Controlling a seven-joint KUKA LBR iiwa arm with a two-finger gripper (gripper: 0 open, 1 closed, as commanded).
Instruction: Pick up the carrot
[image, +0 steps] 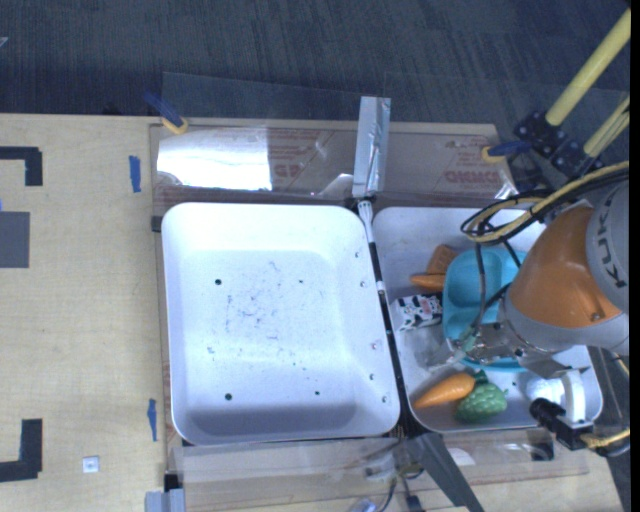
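Two bins (180, 300); right one holds carrot (443, 390) near gripper (478, 352).

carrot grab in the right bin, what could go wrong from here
1. The carrot lies against a green knobbly item, so the claw could catch that too, or instead.
2. The carrot sits close to the right bin's front-left wall, leaving little room on that side; a nudge could wedge it into the corner.
3. A light blue item and cables crowd the wrist, so the descent could shove neighbours into the carrot.
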